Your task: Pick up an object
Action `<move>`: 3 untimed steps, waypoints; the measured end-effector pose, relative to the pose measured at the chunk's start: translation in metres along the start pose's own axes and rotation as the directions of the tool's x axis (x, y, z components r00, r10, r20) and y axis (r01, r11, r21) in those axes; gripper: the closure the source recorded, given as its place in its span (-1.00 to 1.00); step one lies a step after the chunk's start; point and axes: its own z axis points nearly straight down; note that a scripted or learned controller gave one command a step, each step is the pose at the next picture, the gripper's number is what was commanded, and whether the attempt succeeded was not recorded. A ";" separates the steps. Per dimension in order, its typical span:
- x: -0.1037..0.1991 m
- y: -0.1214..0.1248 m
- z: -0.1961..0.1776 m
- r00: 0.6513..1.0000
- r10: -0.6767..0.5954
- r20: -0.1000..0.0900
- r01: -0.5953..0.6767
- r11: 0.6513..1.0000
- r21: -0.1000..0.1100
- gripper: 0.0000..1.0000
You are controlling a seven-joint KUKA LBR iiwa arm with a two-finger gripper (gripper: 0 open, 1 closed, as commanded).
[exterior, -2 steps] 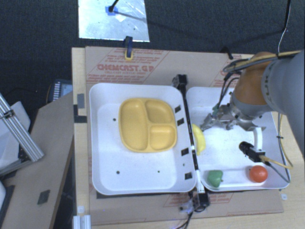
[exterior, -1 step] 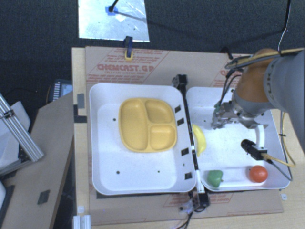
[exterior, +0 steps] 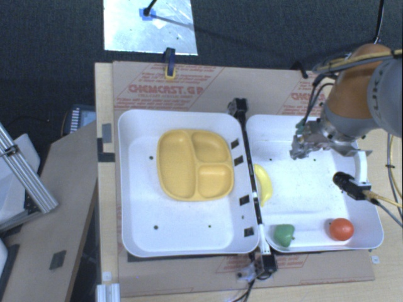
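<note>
Pincer [exterior: 305, 145] hovers at 12 o'clock in right bin [exterior: 371, 228]; its opening cannot be told. Should centre over orange ball [exterior: 340, 229], 5 o'clock, before descending.

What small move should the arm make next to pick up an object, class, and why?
Probably swing the gripper toward the yellow object and lower. The gripper hangs over the right bin away from every object, and that one lies nearest, against the divider.

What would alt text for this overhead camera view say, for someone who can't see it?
A grey robot arm's gripper hangs over the right white bin, which holds a yellow object, a green object and an orange ball. The left white bin holds a yellow divided tray.
</note>
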 end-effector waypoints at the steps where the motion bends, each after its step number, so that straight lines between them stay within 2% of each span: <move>1: 0.005 -0.006 -0.052 1.000 -0.004 0.000 0.004 1.000 -0.001 1.00; 2: 0.014 0.001 -0.109 1.000 -0.006 0.000 0.006 1.000 -0.002 1.00; 3: 0.069 0.001 -0.110 1.000 -0.010 -0.003 0.010 1.000 0.004 1.00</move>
